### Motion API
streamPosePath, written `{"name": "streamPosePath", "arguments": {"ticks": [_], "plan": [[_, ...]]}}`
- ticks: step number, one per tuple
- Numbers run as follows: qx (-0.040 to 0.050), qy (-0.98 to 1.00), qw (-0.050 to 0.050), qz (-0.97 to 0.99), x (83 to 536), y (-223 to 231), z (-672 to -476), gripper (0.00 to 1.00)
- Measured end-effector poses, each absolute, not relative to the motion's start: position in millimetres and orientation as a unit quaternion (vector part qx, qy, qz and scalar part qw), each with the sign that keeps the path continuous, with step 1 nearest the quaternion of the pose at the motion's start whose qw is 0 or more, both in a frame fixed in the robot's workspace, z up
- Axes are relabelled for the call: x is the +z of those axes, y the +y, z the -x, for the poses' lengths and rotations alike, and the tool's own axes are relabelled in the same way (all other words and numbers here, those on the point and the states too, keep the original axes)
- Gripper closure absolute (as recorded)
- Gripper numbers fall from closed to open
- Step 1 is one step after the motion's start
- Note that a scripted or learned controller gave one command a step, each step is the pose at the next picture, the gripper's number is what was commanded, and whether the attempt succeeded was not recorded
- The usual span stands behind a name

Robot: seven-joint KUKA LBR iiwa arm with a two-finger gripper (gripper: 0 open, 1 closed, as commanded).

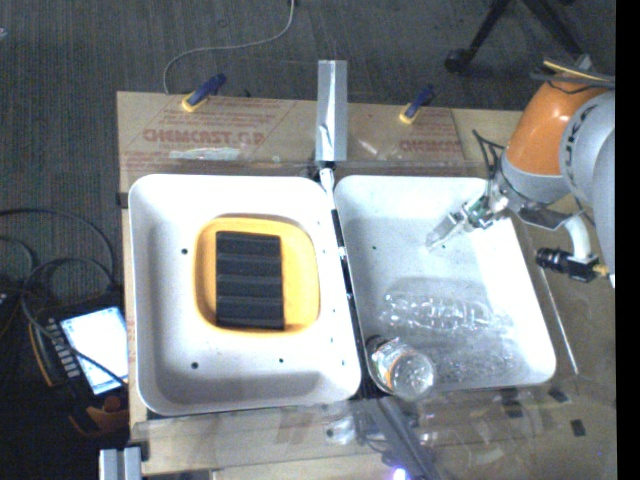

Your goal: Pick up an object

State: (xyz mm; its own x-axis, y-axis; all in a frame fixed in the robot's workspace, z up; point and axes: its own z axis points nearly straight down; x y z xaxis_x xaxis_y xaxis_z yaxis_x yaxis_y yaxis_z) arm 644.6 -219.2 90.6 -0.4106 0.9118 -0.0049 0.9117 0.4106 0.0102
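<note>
- Arm (560, 148) — grey with an orange band, reaching in from the right side of the camera view and hanging over the upper right part of the right bin.
- Tool (447, 230) — pale and slim, pointing down and to the left over bare bin floor. Whether it stands apart or together cannot be told at this size. Nothing is seen in it.
- Right bin (400, 208) — shallow, white. It holds a clear plastic bottle (440, 333) lying on its side along the lower half, cap end (385, 360) toward the lower left corner, close against the rim there. The body is see-through and hard to trace against the white floor.
- Left bin (160, 298) — shallow, white, touching the right bin along the middle divider. It holds a yellow rounded tray (208, 268) with a black ribbed block (248, 280) lying on it, roughly central.
- Tabletop (200, 138) — brown board beneath both bins, with two blue-and-yellow clamps (203, 91) at the far edge.
- Progress, as judged — no object is lifted; every item rests in its bin. The tool is well apart from the bottle, the nearest candidate, and farther from the tray.
- Left to do — choose a target, bring the tool down over it, close on it and raise it clear. The pick has yet to begin in earnest.
</note>
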Motion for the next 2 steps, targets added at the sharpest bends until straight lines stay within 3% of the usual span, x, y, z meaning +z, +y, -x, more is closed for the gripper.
{"name": "streamPosePath", "arguments": {"ticks": [1, 2], "plan": [[0.002, 0.84, 0.008, -0.542, 101, -219, -645.8, 1.0], [-0.0004, 0.804, 0.002, -0.595, 205, -197, -669.4, 1.0]]}}
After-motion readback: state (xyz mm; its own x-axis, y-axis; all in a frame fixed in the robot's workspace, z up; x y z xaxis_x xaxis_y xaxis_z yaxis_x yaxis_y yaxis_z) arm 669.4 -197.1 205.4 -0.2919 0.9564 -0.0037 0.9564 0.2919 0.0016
